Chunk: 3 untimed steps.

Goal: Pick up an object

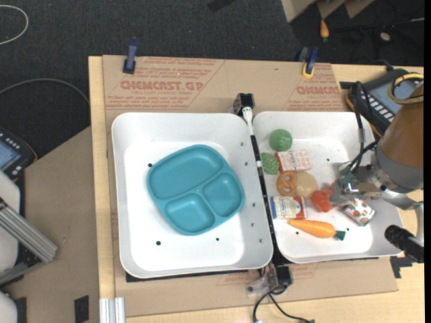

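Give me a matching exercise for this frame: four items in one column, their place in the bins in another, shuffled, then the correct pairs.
Items:
1. teal divided plate
2. green ball
3. carrot
4. gripper

Places:
A. near front edge of right bin
B. middle of left bin
C. right side of right bin, beside a red item
D. back of right bin

Pairs: 1-B, 2-D, 3-A, 4-C

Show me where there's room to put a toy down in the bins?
Left bin: bare white all round the teal plate, widest along the top edge and the bottom corners. Right bin: crowded in the middle, from the green ball down to the carrot; bare only along its top right and bottom edge.
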Each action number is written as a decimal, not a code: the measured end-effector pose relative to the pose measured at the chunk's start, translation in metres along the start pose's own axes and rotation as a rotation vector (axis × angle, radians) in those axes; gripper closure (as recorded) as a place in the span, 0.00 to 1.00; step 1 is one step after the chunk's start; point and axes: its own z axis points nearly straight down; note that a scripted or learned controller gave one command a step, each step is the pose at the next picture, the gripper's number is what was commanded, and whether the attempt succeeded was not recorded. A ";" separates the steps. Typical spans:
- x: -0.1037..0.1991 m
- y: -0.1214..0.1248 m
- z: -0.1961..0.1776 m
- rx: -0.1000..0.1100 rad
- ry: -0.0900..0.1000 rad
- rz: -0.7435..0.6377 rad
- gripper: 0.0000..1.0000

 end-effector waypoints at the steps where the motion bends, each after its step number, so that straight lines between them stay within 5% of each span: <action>1: 0.078 0.002 -0.056 -0.011 0.003 -0.019 1.00; 2: 0.138 0.001 -0.119 -0.014 0.004 -0.019 1.00; 3: 0.188 -0.002 -0.053 0.003 0.003 -0.015 1.00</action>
